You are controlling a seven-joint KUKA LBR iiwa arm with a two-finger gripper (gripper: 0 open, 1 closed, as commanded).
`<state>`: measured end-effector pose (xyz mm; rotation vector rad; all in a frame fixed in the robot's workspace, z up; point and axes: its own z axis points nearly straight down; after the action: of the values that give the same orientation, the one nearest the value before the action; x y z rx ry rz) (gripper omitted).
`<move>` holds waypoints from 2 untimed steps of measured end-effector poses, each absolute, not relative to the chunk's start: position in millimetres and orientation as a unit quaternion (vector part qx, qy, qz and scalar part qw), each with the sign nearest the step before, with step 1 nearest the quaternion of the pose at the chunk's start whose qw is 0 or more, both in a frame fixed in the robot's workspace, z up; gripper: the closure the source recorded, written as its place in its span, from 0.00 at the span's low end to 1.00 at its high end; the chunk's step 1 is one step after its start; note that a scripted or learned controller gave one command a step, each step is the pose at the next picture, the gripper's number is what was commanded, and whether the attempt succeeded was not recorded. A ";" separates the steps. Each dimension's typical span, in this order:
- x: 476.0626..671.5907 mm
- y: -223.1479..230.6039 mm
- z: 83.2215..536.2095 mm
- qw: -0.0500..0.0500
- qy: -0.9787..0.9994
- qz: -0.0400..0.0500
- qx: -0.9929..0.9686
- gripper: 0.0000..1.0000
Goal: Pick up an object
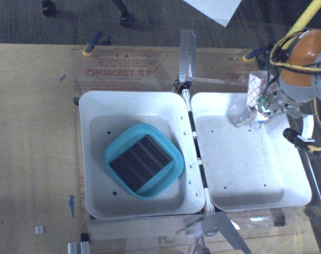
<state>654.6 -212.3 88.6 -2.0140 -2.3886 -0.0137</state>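
Observation:
A teal, rounded-square dish (144, 160) with a dark ribbed inside lies tilted in the middle of the left bin (97, 115). My gripper (254, 114) hangs over the far right corner of the right bin (245, 194), well away from the dish. The arm's orange band (303, 52) sits just above and to the right of it. A pale, see-through shape (237, 116) shows at the gripper's tip, close to the bin floor; whether it is an object or part of the gripper is unclear. A white piece with red cross-hatching (256, 89) sits against the wrist.
The bins share a ridge with a white cable (196, 152) running along it. A metal post (187, 57) stands behind that ridge. Cables and a black fitting (295, 137) crowd the right bin's right rim. Bare wooden bench (33, 142) lies to the left.

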 end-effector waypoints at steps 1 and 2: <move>663.1 -140.0 87.5 0.007 -0.779 0.006 -0.627 0.00; 662.7 -144.3 87.7 0.005 -0.820 0.007 -0.573 0.00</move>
<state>662.7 -144.3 87.7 -1.7939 -2.5660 0.0221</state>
